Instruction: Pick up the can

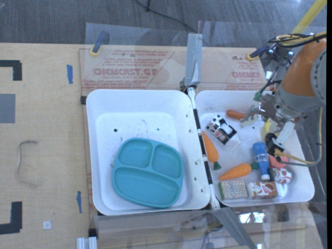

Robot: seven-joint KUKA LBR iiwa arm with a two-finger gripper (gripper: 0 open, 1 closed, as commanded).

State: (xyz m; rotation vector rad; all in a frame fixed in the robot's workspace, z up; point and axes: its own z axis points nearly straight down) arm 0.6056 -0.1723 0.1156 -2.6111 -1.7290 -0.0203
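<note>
Camera view, looking down at a slant on two white bins side by side on the counter (41, 113). In the left bin (93, 104), a teal divided plate (149, 173), lying flat toward the near side.

Over the far right part of the right bin (233, 104), the gripper (272, 119), carried by the grey and orange arm (303, 77) reaching in from the right. Released or clenched: cannot tell from this angle.

Down in the near right corner of the right bin, a small red-and-white can (282, 176), apart from the gripper and on the near side of it. Just left of the can, a blue bottle (260, 155). Along the near wall, a green-and-beige packet (233, 190) and a brown-orange packet (262, 190) end to end, the second close against the can.

Left of the bottle, one carrot (236, 171), tilted. Against the wall shared with the left bin, a second carrot (210, 148). Toward the far side, near the gripper, a smaller orange piece (236, 114). Between that piece and the second carrot, a black-and-white patterned item (222, 129), its kind too unclear to name.
</note>
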